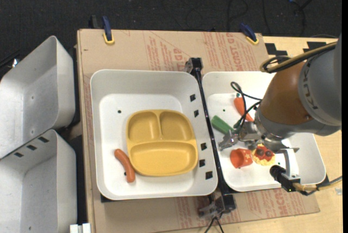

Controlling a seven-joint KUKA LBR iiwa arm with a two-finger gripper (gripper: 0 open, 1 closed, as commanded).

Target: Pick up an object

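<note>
Half crossing the tabletop [141, 52] from the right with the big grey arm [304, 101], and hanging low over the right bin [312, 164]. Staying well apart from the left bin [109, 118], with its yellow tray [161, 142] and the red sausage [124, 165] lying just beside that tray.

Pointing the hand [229, 140] to the left, toward the wall between the two bins. Not being able to tell if the hand is apart or together. Not seeing anything clamped in it.

Looking at the small things near the hand now. Finding a green piece [220, 123] just up and left of the hand, lying on a slant from upper left to lower right. Finding a red piece [241, 157] just below the hand, very near. Finding an orange carrot [240, 104] farther up, standing nearly straight up and down in the view.

Guessing the red piece or the green piece as the easy pick, both being nearest. Needing only a small shift down or up before closing.
</note>
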